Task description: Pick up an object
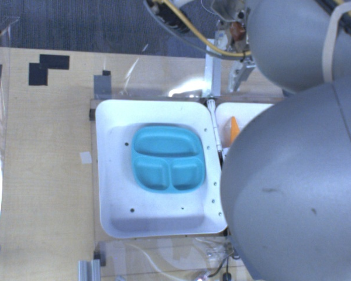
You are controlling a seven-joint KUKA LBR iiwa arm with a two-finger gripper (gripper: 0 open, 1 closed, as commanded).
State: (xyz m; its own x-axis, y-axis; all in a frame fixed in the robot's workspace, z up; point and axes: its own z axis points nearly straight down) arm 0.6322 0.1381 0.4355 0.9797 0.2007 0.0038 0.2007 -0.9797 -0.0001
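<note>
The arm (292, 174) is looming over the right bin (245, 107), hiding the grasp, while an orange object (233, 129) is peeking out beside it.

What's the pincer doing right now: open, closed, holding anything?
Pincer: cannot be told. The grey arm covers most of the right bin, and nothing is seen held. The blue divided tray lies in the left bin.
</note>
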